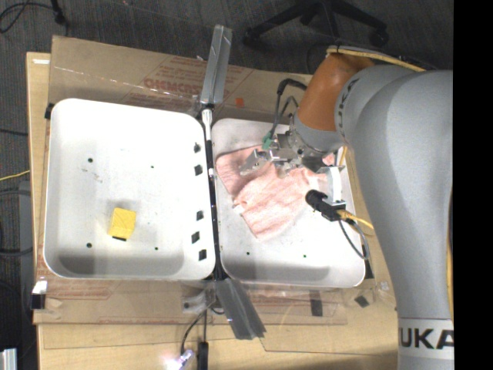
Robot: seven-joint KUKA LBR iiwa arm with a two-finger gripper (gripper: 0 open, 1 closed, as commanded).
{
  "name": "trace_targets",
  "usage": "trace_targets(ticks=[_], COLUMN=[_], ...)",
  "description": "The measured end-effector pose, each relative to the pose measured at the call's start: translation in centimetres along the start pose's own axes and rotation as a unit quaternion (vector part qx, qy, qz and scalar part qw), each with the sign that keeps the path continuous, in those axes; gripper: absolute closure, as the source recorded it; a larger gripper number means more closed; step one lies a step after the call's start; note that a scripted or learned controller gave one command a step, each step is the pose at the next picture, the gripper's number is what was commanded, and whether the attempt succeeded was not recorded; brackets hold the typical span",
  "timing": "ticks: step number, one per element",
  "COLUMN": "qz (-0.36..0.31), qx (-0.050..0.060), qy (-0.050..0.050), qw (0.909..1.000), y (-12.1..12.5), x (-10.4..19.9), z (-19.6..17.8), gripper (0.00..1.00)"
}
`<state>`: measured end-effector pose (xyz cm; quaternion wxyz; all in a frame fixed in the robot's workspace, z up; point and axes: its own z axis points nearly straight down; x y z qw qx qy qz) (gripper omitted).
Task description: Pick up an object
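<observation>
A crumpled pink cloth (271, 195) lies in the right bin (308, 264), spread from its upper left toward the middle. My gripper (260, 159) reaches in from the right and sits low over the cloth's upper left part, at or just above the fabric. The grey arm with its orange band (327, 91) covers the bin's right side. A small yellow block (122, 223) rests on the floor of the left bin (77, 129), toward the front left, far from the gripper.
A metal divider bar (209, 129) runs between the two bins. A black cable with a yellow end (339, 210) hangs off the wrist over the right bin. Cardboard (139, 68) lies under the bins.
</observation>
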<state>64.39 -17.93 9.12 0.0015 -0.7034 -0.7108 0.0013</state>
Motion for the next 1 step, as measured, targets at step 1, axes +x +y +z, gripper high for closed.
trace_targets(ticks=[1], qz=[-0.002], qx=[0.001], qy=[0.000], qw=[1.0000], y=[0.01], x=[0.03], z=[-0.97], gripper=[1.00])
